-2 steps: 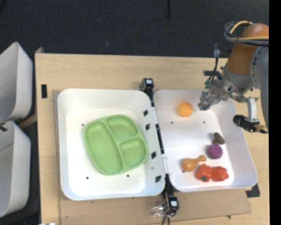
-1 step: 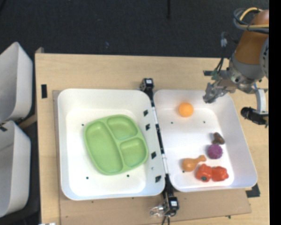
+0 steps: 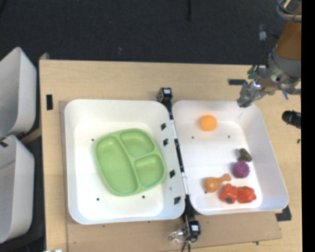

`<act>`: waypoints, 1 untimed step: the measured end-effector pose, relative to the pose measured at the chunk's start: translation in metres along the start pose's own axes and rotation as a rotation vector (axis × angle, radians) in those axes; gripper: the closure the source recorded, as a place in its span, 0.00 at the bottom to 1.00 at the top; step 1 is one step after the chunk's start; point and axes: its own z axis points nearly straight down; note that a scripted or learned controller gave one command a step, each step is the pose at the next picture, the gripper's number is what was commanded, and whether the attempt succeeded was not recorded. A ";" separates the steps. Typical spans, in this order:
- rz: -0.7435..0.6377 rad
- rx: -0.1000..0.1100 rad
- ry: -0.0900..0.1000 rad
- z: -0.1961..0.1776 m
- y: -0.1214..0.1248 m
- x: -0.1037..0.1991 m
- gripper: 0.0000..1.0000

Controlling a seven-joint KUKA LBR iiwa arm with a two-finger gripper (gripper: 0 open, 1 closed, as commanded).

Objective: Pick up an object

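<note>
A: Camera view, single overhead slant. The gripper (image 3: 247,100) is hanging over the far right corner of the right bin (image 3: 270,140), at about 1 o'clock from that bin's centre. Whether it is spread or closed I cannot tell; it is too small and blurred here. Nothing is showing between its tips.

B: Noting candidates. The orange ball (image 3: 208,122) is sitting at roughly 11 o'clock in the right bin, well apart from the rest. At 4 to 5 o'clock a cluster is lying: a brown lump (image 3: 244,154), a purple piece (image 3: 241,169), an orange drumstick-shaped toy (image 3: 216,183) and a red piece (image 3: 237,193).

A: The left bin (image 3: 79,140) is holding a green divided plate (image 3: 129,161).

B: Judging handling: the ball is looking light, smooth and probably stiff, so it may be rolling away under an off-centre pinch. I am recommending closing across its widest middle, straight from above.

A: Agreed. It is nearest the gripper, at about 8 o'clock from it, with free floor around it.
</note>
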 end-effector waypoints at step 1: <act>-0.002 0.001 0.000 -0.053 0.001 -0.001 1.00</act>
